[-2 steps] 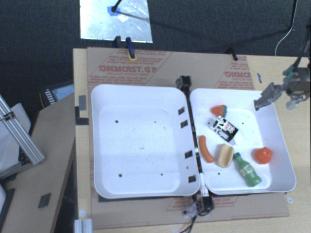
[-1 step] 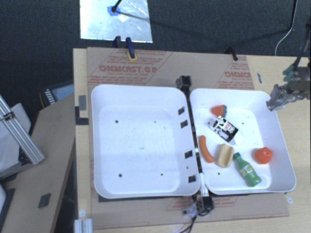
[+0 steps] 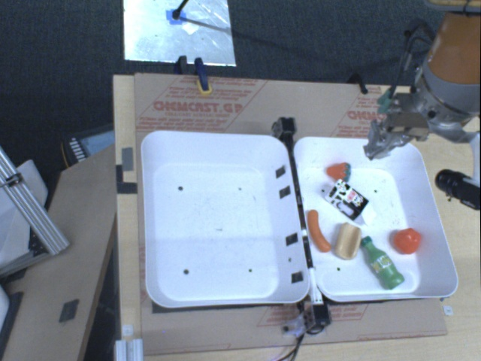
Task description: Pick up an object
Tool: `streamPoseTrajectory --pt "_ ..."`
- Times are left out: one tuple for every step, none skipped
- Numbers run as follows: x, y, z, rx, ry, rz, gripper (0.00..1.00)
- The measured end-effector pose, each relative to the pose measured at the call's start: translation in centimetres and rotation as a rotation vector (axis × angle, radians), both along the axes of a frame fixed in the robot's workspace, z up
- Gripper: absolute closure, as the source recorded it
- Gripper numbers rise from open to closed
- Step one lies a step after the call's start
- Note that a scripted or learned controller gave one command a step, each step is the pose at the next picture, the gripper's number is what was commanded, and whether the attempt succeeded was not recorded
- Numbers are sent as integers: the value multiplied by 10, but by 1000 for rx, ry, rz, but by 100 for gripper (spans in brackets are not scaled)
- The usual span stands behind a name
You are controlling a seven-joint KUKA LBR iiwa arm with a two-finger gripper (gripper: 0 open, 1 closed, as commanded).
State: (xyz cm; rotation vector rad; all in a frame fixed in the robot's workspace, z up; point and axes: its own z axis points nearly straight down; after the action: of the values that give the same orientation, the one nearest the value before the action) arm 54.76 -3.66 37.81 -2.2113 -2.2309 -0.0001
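Note:
My gripper (image 3: 378,149) hangs over the far edge of the right bin (image 3: 436,201), above and to the right of the objects, with nothing visible in it. Below it in that bin lie a small orange-red piece (image 3: 338,170), a black-and-white patterned box (image 3: 346,198), an orange sausage-shaped toy (image 3: 319,230), a tan cylinder (image 3: 346,241), a green bottle (image 3: 382,262) and a red tomato-like toy (image 3: 406,240).
The left bin (image 3: 150,201) sits beside the right one, joined by a black hinge strip (image 3: 296,201). Both rest on a cardboard sheet (image 3: 203,100). A shiny metal plate (image 3: 179,21) lies on the dark floor behind.

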Motion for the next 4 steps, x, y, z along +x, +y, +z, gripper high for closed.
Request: streamPoseTrajectory --pt "46 58 -53 1 -2 0 100" --pt "2 65 -48 1 0 -3 100" --pt "4 64 -37 0 -5 -3 100" --pt "-15 110 -52 1 0 0 100"
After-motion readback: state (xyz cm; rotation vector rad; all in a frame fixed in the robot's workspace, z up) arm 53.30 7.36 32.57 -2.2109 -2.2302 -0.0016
